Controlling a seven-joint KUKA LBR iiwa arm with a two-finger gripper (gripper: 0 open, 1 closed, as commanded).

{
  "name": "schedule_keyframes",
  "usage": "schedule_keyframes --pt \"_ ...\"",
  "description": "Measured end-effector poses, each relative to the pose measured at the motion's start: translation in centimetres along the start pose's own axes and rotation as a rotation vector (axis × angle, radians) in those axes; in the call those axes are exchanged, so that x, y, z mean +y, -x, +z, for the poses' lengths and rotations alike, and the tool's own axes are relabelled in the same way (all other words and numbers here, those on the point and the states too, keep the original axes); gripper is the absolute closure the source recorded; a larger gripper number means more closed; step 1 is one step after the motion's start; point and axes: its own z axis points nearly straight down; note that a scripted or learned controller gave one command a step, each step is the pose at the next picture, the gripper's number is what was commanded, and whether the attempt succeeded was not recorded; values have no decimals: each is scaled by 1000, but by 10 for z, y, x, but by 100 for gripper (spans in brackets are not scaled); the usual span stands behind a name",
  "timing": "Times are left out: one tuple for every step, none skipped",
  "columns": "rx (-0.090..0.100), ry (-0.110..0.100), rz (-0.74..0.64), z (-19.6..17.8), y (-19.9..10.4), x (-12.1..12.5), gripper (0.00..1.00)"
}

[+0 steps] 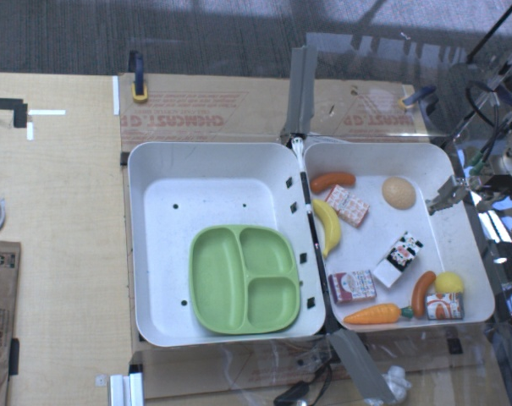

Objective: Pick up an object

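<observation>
A: Fingers (pixel 446 194) sit at about 3 o'clock on the right bin (pixel 382 152), just over its wall. Are they spread or pressed together?

B: Cannot tell; they are small and blurred against the clutter behind them. Nothing is visible between them.

A: What is nearest to them?

B: A tan egg (pixel 399 193), toward 9 o'clock of the fingers and apart from them. All the pickable items lie in that bin.

A: Go round the clock.

B: At 11, a sausage (pixel 333 179), with a small red box (pixel 347 205) just below it. At 9, a banana (pixel 327 225) against the left wall. Near centre, a black-and-white carton (pixel 399 256), tilted. At 7, a red carton (pixel 352 287), and a carrot (pixel 374 315) at 6. At 5, a second sausage (pixel 423 293), a lemon (pixel 448 282) and a red can (pixel 444 309), bunched together.

A: And the left bin (pixel 154 227)?

B: It holds a green divided plate (pixel 244 277), lying flat toward 6 o'clock. Both bins rest on the counter (pixel 52 193).
</observation>
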Motion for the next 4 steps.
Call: schedule_keyframes --pt "0 0 110 71 37 43 0" --pt "1 -1 144 159 2 5 0" --pt "1 0 121 171 -11 -6 0" --pt "0 3 122 162 -11 -4 100"
